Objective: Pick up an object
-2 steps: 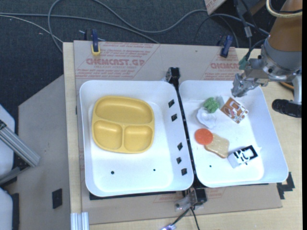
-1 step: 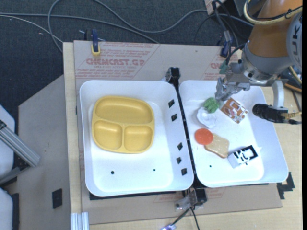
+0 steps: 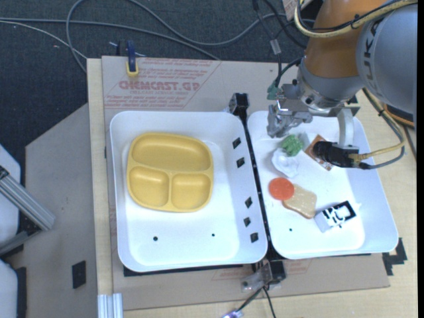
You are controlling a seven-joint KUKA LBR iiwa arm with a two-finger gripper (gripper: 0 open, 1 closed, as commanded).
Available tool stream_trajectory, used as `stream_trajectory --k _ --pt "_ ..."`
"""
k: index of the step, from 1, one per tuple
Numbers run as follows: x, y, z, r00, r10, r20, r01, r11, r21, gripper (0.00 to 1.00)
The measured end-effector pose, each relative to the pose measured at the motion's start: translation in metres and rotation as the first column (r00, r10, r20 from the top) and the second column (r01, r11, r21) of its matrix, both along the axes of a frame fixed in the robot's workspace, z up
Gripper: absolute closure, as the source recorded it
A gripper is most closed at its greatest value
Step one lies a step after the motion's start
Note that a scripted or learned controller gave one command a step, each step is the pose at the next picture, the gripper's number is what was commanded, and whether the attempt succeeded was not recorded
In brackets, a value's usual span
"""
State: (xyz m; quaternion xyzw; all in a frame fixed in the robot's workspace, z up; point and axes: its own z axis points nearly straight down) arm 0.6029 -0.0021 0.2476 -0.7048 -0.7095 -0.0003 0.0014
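1. My gripper point(image 3: 282, 128) hangs over the upper left part of the right bin point(image 3: 371, 237), a little right of the frame's centre. I cannot tell whether it is open or closed.
2. A green piece point(image 3: 291, 144) lies just below my gripper in the picture, resting against a crumpled white thing point(image 3: 285, 164). I cannot tell whether I touch it.
3. Just right of the green piece sits a flat brown piece point(image 3: 311, 148).
4. Lower in the same bin, a red-orange disc point(image 3: 281, 189) touches a tan bread-like slice point(image 3: 301, 203). A black-and-white block point(image 3: 336, 214) lies just beside the slice, to its right.
5. The left bin point(image 3: 132, 237) holds a yellow three-compartment tray point(image 3: 170, 171) in its upper middle.
6. Both bins sit side by side on the worktop point(image 3: 165, 88).
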Motion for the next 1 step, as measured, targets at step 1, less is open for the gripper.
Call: stream_trajectory --k 1 --pt "0.0069 0.0497 0.0017 1.000 -0.001 0.003 0.001 1.000 0.000 1.00"
